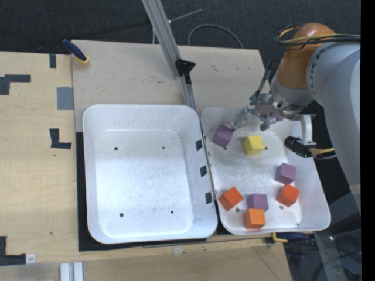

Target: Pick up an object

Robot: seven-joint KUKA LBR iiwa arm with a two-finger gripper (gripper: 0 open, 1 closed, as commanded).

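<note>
The gripper (253, 120) is hanging over the right bin's (310, 215) far end, at about 12 o'clock in that bin; whether it is open or closed cannot be told. A purple cube (222, 136) is lying at its 8 o'clock, a yellow cube (254, 144) just at its 6 o'clock. Orange cubes and other purple ones are sitting toward the bin's 6 o'clock end.

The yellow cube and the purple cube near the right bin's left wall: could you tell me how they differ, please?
The yellow cube is yellow and lies flat on the bin floor; the purple cube is purple and looks tilted, close to the right bin's left wall. The yellow cube lies nearer the gripper. Both look similar in size.
</note>
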